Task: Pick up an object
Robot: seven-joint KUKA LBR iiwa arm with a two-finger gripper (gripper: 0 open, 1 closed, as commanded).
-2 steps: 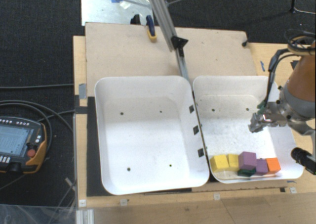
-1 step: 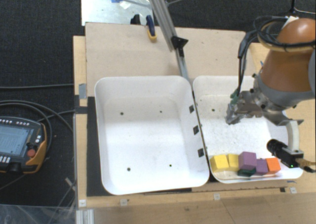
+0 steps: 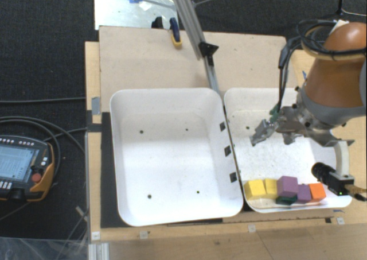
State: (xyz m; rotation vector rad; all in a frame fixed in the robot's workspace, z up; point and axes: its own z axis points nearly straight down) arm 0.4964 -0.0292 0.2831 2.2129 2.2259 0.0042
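Two white bins sit side by side. The right bin (image 3: 252,109) holds six blocks along its near edge: two yellow blocks (image 3: 261,188), two purple blocks (image 3: 288,185), one green block (image 3: 285,200) and one orange block (image 3: 317,191). The gripper (image 3: 261,132) hangs above that bin's middle, holding nothing, well apart from the blocks.

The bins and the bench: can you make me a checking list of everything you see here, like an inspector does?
Surface: tan bench bearing two white bins, left bin and right bin, side by side.
Job's things: yellow block, purple block, green block, orange block and more, bunched along the right bin's near edge.
Clutter: blue-and-yellow tool on the bench's far side.
Grippers: gripper over the right bin, above the blocks, touching none.
Cables: black cables by the arm; more cables on the floor at left.
Surroundings: dark floor, handheld controller at left, metal pole slanting over the bench.
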